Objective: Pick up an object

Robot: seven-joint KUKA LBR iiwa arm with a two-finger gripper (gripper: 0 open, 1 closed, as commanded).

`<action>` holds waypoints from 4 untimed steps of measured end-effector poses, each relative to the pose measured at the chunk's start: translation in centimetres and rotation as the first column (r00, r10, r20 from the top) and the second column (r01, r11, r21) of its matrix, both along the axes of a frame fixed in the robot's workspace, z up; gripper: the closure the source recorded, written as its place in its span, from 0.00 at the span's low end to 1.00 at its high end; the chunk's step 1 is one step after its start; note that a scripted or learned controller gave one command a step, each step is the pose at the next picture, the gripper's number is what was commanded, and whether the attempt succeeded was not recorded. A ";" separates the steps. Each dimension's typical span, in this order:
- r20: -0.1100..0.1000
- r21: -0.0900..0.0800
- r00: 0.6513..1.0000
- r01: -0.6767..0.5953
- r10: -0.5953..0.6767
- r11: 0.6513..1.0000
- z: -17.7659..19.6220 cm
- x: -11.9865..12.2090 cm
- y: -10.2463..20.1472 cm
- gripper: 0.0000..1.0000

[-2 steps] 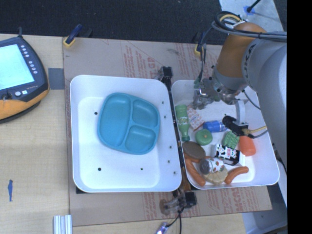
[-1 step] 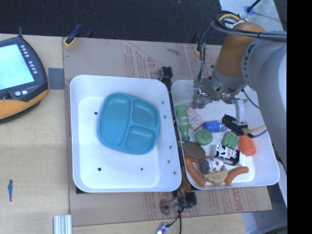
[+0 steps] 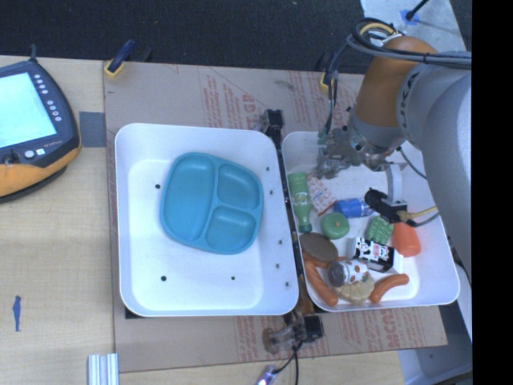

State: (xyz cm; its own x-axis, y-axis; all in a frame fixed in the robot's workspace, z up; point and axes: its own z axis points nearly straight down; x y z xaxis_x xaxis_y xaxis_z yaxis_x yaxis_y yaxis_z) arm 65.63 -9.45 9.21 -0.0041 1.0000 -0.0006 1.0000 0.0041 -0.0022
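Gripper (image 3: 330, 165) hangs low at upper edge of right bin (image 3: 439, 283), right of frame centre; cannot tell its state. Toy clutter (image 3: 345, 239) packed below it, likely pick candidates. Blue plate (image 3: 212, 203) alone in left bin (image 3: 132, 215).

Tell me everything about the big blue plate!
The blue plate is a light blue tray that looks like smooth plastic, with rounded corners and three sunken sections: one large on its left, two smaller on its right. It lies flat, right side up and turned slightly askew, in the middle of the left white bin, resting on the bin's floor. Nothing sits in it or touches it from above.
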 end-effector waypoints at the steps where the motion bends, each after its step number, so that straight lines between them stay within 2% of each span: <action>1: 0.000 0.000 1.000 0.000 0.000 1.000 0.0 0.0 0.1 0.00; 4: -0.003 0.001 1.000 0.001 -0.001 1.000 0.0 -0.2 0.0 0.00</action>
State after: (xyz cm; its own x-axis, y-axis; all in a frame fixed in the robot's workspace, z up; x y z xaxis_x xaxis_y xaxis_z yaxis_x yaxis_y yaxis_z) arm 65.39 -9.49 9.20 -0.0031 1.0000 0.0000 1.0000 0.0031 -0.0048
